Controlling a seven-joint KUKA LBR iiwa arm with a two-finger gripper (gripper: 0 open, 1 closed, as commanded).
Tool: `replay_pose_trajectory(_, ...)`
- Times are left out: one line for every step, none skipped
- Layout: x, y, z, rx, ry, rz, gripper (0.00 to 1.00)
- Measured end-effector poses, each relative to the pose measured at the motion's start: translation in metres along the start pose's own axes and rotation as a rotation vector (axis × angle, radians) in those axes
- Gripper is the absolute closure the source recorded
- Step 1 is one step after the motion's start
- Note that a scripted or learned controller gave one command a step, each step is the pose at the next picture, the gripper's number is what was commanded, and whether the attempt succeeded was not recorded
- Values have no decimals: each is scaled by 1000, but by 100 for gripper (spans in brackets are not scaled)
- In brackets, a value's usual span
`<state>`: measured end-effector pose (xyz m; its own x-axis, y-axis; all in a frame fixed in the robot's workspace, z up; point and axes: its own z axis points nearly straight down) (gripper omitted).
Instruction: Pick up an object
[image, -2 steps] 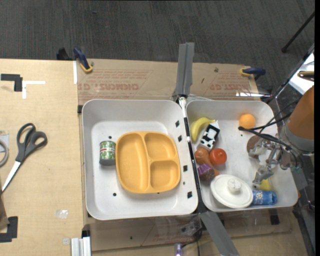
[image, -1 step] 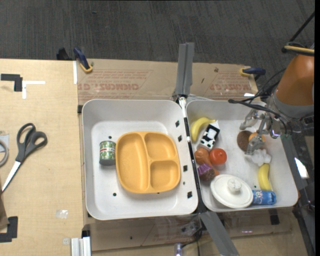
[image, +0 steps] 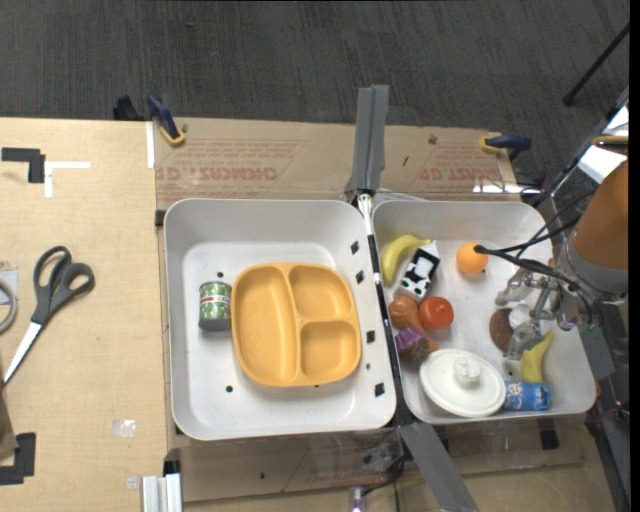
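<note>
My gripper (image: 527, 320) hangs low over the right side of the right bin (image: 500, 212), on the grey arm with its orange band. Just under and left of it lies a brown disc (image: 499, 327), partly hidden. A small yellow banana (image: 536, 359) lies right below it. Further left in this bin are an orange (image: 472, 260), a red tomato (image: 436, 313), a larger banana (image: 397, 254), a black-and-white cube (image: 420, 271), a brown piece (image: 404, 313) and a purple piece (image: 412, 344). A white round lid (image: 461, 382) and a blue bottle (image: 527, 397) sit at the front.
The left bin (image: 190, 390) holds a yellow divided plate (image: 296, 324) and a green can (image: 214, 304). Scissors (image: 48, 290) lie on the bench at the far left. Black cables (image: 530, 240) run across the right bin's back corner.
</note>
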<state>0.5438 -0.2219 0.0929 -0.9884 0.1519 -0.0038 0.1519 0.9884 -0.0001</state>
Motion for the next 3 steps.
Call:
replay_pose_trajectory(-3,1,-11,1,-8,-5,100)
replay_pose_trajectory(-3,2,-11,1,-7,-5,0)
replay_pose_trajectory(-5,2,-22,3,-13,-6,100)
